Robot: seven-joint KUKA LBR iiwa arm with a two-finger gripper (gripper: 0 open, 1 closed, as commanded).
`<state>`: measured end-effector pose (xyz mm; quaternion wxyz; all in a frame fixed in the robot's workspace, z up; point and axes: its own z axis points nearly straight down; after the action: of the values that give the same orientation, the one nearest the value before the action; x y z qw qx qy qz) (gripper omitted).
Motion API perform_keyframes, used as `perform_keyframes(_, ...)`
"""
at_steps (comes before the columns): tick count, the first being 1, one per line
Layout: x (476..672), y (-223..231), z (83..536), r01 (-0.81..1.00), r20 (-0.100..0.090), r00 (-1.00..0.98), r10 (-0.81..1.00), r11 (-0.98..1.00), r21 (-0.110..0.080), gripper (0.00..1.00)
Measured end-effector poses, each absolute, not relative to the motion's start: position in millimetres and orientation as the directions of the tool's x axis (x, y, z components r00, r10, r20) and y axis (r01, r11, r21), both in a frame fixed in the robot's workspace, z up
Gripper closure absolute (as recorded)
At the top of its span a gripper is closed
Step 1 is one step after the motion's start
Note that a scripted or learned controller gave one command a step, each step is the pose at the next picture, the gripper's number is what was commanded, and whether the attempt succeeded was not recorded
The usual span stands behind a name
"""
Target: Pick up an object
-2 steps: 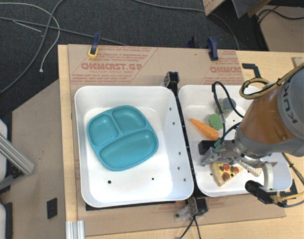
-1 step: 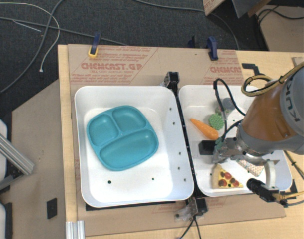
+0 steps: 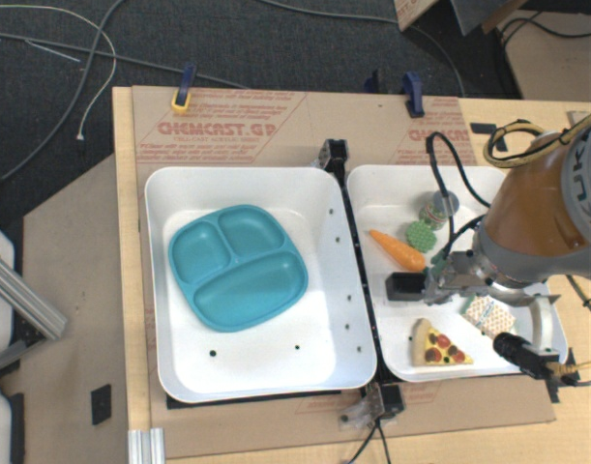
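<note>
Dark carpet floor (image 3: 276, 27) with loose white cables (image 3: 102, 46)

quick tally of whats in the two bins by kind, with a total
Divided plates: 1, teal plate in the left bin
Toy foods: 3, carrot, green broccoli-like piece, pizza slice in the right bin
Patterned pieces: 1, partly under the arm
Total: 5

We see the pickable items all in the right bin (image 3: 372, 259): an orange carrot (image 3: 396, 249) lying diagonally, a green bumpy piece (image 3: 421, 236) just beside its right end, a pizza slice (image 3: 437, 345) flat near the front edge, and a patterned piece (image 3: 488, 311) partly under the arm.
</note>
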<state>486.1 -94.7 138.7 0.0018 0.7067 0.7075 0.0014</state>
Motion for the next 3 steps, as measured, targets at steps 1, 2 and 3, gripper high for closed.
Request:
perform_keyframes(1,491.6,-85.1,195.1,1.000,0.000,-0.003,1.000,0.003,0.007,1.00)
perform_keyframes(2,491.9,-89.7,258.3,1.000,-0.001,-0.001,1.000,0.001,0.008,1.00)
perform_keyframes(3,509.6,-39.7,242.5,1.000,0.002,-0.006,1.000,0.006,0.000,1.00)
